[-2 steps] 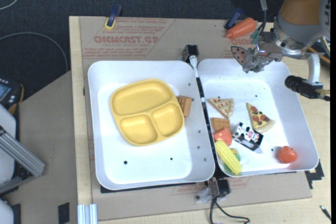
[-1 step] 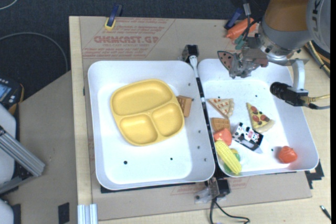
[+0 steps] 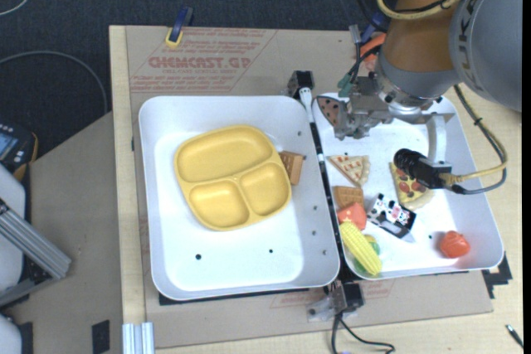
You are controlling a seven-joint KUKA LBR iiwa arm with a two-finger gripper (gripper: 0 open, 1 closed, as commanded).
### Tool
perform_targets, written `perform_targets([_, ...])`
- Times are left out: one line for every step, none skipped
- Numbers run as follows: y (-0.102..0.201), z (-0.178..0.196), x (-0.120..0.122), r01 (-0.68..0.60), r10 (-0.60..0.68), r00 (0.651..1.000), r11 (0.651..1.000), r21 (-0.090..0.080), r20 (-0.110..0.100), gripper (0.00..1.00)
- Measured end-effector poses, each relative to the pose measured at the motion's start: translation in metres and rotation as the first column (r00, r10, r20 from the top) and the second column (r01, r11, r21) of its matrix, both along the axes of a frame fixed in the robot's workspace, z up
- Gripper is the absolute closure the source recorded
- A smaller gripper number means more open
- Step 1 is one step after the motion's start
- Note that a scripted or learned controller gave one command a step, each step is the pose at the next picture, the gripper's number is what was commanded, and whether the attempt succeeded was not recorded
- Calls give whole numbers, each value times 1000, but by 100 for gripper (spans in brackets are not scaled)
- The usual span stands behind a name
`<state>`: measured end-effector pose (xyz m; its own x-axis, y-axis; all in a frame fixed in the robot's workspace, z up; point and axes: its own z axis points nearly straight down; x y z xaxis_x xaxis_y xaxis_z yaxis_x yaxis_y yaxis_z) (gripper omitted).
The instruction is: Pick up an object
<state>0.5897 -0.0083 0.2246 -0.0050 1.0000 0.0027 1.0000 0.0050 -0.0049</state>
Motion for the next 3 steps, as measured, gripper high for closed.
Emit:
perform_targets([45, -5, -10, 0, 0, 1000, 1000, -1, 1, 100])
perform_targets([67, -6, -26, 2, -2, 1000, 1000, -1, 1, 100])
perform_targets([68, -6, -19, 4, -4, 1000, 1000, -2, 6, 100])
